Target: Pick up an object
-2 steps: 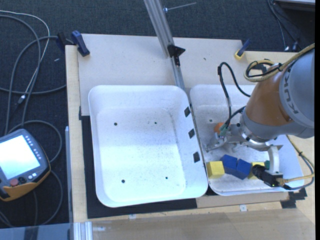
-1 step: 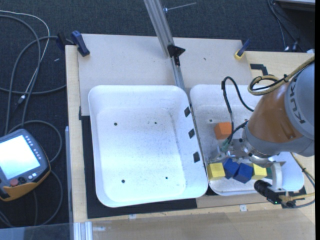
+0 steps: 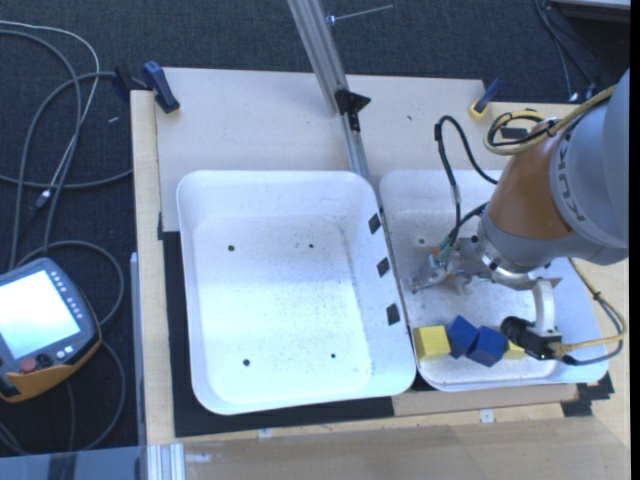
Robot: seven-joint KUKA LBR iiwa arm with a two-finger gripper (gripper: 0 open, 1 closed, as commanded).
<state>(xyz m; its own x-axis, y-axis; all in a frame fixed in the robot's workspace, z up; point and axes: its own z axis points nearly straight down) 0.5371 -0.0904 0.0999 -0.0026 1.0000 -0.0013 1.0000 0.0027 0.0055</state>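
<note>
Gripper low in right bin, over its bare middle; finger state cannot be told. Nothing seen between them. Yellow block and two blue blocks lie near, along the front wall. Left bin adjacent.

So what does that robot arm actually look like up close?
The arm is a thick, rounded grey tube with a broad orange band near the wrist. Black cables loop along it down to a small metallic tool.
</note>
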